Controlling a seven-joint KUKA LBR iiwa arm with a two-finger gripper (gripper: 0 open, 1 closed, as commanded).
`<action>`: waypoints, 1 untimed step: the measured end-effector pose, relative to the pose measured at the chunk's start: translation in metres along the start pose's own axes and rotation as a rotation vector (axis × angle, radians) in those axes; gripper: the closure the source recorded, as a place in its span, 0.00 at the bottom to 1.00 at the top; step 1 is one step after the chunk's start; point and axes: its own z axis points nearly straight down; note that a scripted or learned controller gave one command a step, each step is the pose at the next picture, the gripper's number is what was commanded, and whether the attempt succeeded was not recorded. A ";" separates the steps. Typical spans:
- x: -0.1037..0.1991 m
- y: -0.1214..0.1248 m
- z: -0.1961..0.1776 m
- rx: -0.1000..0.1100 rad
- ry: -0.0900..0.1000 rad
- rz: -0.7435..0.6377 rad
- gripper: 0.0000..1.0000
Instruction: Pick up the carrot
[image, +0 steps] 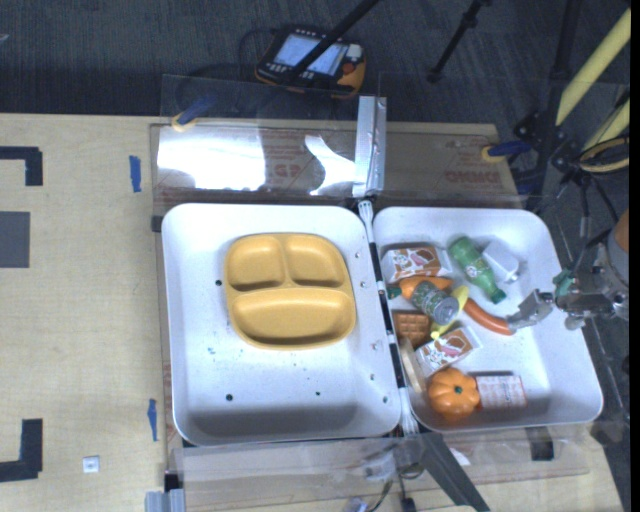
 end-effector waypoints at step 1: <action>0.048 -0.003 0.088 -0.034 -0.011 -0.080 0.00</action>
